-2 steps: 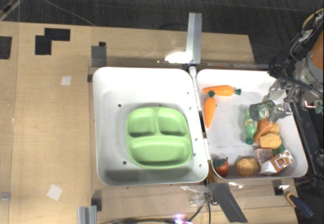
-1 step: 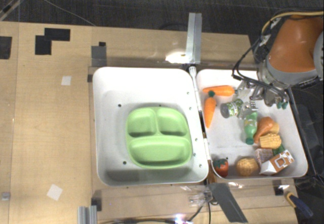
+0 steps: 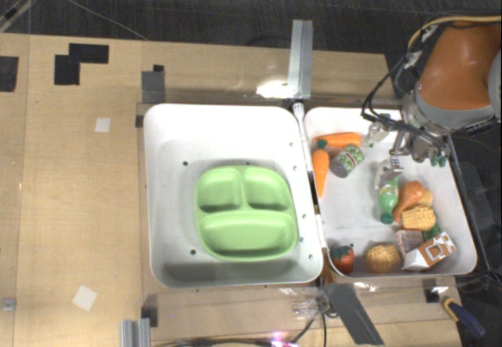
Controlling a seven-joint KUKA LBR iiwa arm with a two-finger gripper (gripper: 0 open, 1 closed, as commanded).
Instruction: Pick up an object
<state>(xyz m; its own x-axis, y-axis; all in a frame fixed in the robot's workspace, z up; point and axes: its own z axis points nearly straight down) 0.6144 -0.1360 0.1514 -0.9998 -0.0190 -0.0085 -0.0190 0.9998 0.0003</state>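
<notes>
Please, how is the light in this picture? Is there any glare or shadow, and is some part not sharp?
Camera view: light is even and soft; a bright glare spot sits on the metal post behind the bins; the green tray throws a faint shadow in the left bin; the small items in the right bin look slightly blurred, and the gripper is hard to make out.

Even overhead light, soft shadow inside left bin [image 3: 169,259], glare on metal divider [image 3: 274,89], slightly soft focus
</notes>
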